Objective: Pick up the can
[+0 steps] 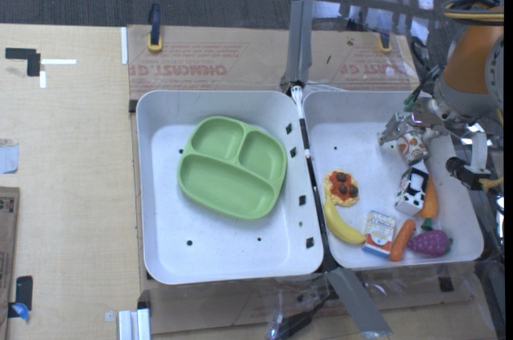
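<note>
The can (412, 147), white with orange-red markings, is in the right bin (353, 126) near its far right side. My gripper (407, 130) comes in from the right below the orange-banded wrist and sits directly over the can's top, touching or nearly touching it. The gripper's grey metal parts hide the can's upper end. From this angle I cannot make out whether the can is gripped.
The right bin also holds a black-and-white cow-patterned item (412, 193), an orange carrot (430, 203), purple grapes (430, 243), a second carrot (401, 240), a small carton (378, 231), a banana (340, 221) and a fruit tart (342, 188). A green divided plate (232, 167) lies in the left bin (160, 194).
</note>
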Controlling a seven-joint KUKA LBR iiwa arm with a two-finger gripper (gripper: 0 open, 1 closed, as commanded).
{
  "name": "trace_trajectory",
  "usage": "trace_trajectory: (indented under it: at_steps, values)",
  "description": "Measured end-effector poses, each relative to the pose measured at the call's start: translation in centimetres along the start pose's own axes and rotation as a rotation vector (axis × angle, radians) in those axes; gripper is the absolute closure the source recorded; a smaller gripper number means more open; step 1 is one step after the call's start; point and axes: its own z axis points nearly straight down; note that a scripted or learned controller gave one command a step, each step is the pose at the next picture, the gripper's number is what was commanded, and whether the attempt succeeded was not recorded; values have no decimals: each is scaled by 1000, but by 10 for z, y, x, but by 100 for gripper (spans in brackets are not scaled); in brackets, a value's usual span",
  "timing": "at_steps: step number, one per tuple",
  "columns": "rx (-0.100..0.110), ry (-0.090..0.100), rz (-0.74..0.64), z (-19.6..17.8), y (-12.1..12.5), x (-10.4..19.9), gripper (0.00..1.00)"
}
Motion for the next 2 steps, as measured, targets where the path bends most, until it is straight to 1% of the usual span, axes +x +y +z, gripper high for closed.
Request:
trace_trajectory:
  at_steps: [1,2]
  values:
    - [1,-4,-1,-9,0,-2,100]
    - [2,-6,85,-124,17,57,100]
